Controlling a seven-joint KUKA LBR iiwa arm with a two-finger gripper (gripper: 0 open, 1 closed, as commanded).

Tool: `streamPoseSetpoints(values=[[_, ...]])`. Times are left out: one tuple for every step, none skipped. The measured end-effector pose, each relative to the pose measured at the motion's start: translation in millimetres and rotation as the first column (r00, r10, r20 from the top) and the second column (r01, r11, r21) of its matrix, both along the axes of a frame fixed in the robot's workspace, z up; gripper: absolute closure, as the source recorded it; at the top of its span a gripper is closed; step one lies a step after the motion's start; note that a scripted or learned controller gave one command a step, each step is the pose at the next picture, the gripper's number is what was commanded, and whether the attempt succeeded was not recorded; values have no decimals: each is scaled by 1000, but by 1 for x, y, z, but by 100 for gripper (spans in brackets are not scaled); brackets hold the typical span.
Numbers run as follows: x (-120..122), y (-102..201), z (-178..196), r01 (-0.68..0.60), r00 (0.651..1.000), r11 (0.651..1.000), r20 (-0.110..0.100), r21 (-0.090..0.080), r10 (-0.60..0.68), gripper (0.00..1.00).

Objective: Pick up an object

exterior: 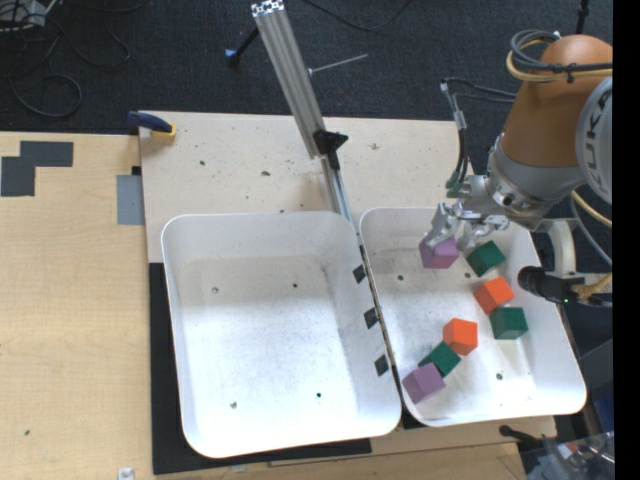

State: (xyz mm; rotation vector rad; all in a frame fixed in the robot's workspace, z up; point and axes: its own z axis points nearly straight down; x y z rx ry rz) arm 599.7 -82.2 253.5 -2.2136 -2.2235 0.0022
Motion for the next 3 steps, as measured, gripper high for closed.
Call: streamPoseSetpoints(values=[[26, 45, -10, 0, 1000, 1000, 1, -1, 0, 100], [35, 90, -24, 0, 1000, 1000, -1, -1, 0, 100], [50, 143, -15, 0, 1000, 1000, 2, 0, 0, 100]])
